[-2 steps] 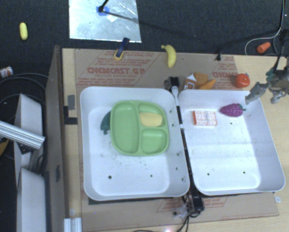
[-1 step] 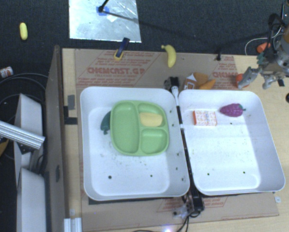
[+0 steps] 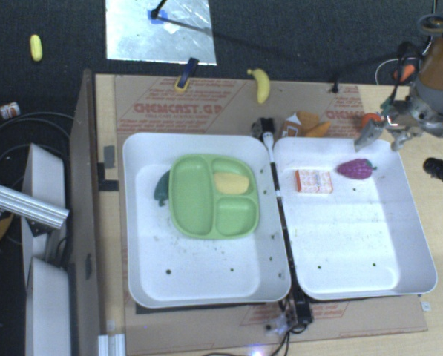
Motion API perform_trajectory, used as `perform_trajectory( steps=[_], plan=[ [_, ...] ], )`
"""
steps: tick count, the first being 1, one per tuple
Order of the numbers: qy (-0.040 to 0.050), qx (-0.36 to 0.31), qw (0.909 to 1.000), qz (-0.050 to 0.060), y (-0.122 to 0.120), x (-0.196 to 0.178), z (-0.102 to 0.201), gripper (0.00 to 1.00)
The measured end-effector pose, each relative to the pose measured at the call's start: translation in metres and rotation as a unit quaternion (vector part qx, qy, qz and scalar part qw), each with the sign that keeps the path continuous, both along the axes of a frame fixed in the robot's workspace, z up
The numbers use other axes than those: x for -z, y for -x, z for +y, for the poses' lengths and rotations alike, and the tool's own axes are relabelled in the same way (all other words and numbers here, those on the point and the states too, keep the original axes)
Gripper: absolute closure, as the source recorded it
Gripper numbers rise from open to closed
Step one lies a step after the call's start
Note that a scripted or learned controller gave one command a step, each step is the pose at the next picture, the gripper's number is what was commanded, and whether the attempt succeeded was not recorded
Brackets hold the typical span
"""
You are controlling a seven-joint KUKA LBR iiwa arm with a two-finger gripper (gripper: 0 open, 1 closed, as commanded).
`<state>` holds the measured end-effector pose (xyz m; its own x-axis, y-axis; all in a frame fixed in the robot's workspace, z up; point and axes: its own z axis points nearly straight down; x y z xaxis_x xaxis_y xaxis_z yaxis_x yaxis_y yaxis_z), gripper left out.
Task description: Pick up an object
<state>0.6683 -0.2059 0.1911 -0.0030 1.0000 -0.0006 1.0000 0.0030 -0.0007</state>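
Note:
In the right bin (image 3: 355, 273) a purple bunch of grapes (image 3: 355, 169) lies near the back wall, with a red and white box (image 3: 313, 181) to its left. My gripper (image 3: 383, 136) hangs over the bin's back right rim, just above and right of the grapes. It is open, with nothing between its fingers. In the left bin (image 3: 199, 280) sits a green divided plate (image 3: 206, 199) with a yellow item (image 3: 231, 182) in its upper right compartment. A dark green item (image 3: 162, 186) lies against the plate's left side.
Behind the bins on the cardboard lie a banana (image 3: 260, 84), some orange pieces (image 3: 310, 126) and a blue and yellow clamp (image 3: 185, 74). A black clip (image 3: 266, 128) sits where the bins meet. Cables and metal parts lie at the left.

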Motion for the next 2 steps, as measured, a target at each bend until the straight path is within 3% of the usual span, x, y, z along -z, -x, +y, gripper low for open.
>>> perform_trajectory(
  steps=[1, 2],
  plan=[
    [-0.0032, -0.001, 1.0, 0.004, 0.001, 0.111, 0.002, 0.0],
    [0.0001, -0.002, 1.0, -0.002, -0.001, 0.095, 0.0, 1.0]
  ],
)
